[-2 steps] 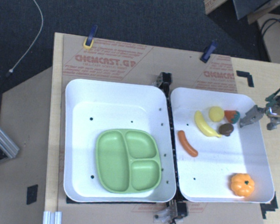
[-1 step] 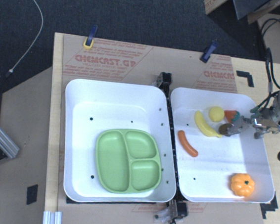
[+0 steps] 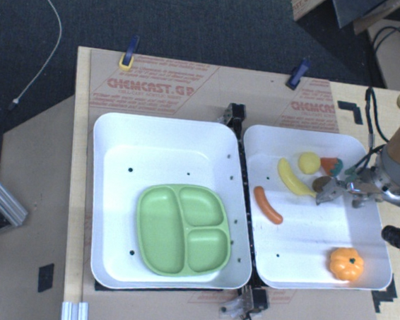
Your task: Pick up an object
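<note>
While the small brown rounded object (image 3: 321, 183) lies in the right white bin (image 3: 302, 269), just beside the curved yellow plastic banana (image 3: 292, 178), the end effector (image 3: 329, 191) hangs right at it; whether it is open or closed, I cannot tell. To grasp well, it should probably come down centred on the brown piece, clear of the banana and the red-and-green toy (image 3: 330, 164).

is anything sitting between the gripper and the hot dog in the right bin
Nothing visible. The gripper sits beside the banana, which lies up and to the side of the straight line. Bare bin floor separates it from the hot dog.
</note>
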Robot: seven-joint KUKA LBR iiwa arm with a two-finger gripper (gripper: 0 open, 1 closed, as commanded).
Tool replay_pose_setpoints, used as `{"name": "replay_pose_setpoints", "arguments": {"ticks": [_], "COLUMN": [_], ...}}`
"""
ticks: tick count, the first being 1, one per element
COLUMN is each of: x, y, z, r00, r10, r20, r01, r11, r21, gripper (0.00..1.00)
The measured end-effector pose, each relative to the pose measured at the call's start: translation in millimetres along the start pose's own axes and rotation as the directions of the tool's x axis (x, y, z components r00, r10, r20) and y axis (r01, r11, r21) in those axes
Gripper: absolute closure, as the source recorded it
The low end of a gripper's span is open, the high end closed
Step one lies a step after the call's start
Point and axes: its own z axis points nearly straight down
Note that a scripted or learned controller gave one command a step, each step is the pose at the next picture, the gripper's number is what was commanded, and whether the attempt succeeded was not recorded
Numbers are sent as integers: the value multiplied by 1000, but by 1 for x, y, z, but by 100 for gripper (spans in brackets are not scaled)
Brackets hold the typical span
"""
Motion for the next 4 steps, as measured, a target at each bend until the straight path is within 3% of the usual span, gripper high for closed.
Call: {"name": "replay_pose_setpoints", "arguments": {"ticks": [1,2,4], "x": [1,0,4], "y": [-1,1,1], "z": [44,31,-57], "r00": [1000,1000,1000], "r10": [-1,-1,-2], "r20": [0,2,5], "r01": [1,1,2], "r11": [1000,1000,1000], "r21": [-1,-7,-12], "gripper": [0,100,100]}}
